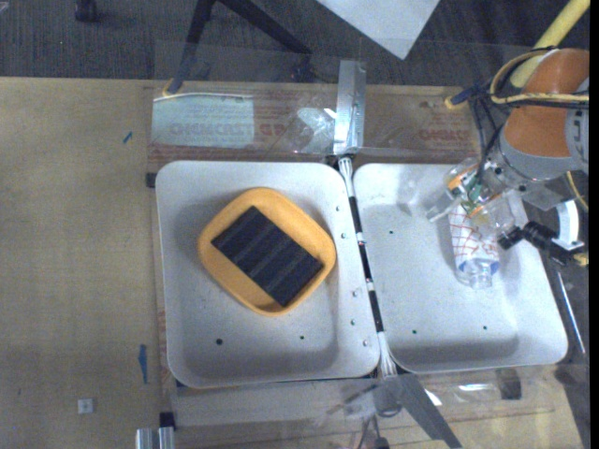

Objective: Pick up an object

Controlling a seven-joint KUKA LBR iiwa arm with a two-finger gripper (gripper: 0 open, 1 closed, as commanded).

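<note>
Clear plastic bottle [476, 246] with a red-patterned label lies in the right bin [440, 344], near its far right corner. Gripper [482, 215] sits directly over it; jaws' state cannot be told. Recommend centring on the bottle's body before closing, since it may roll.

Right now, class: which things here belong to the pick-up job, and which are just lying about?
Job:
- tool
- clear plastic item with red pattern
- yellow tray with dark panel
- left bin, right bin

Lying about:
- metal bracket
- crumpled clear wrap
- office chair base
</note>
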